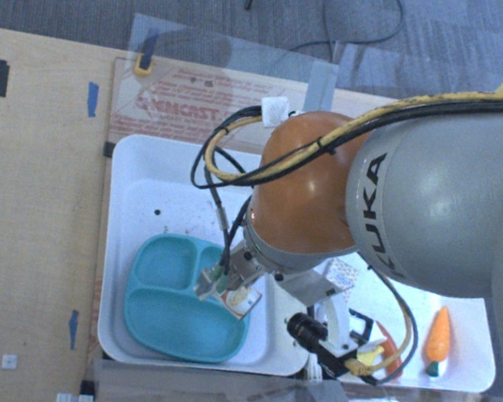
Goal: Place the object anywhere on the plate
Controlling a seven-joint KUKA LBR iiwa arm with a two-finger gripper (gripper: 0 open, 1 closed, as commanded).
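Hanging over the right rim of the teal plate (181, 300), the gripper (220, 280) is seen with a small pale object (243, 300) touching its lower right side. Whether that object is clamped cannot be told; open plate lies left.

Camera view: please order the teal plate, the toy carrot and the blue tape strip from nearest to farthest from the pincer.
1. Teal plate, under the pincer, left bin.
2. Toy carrot, right bin.
3. Blue tape strip, on the bench, upper left.
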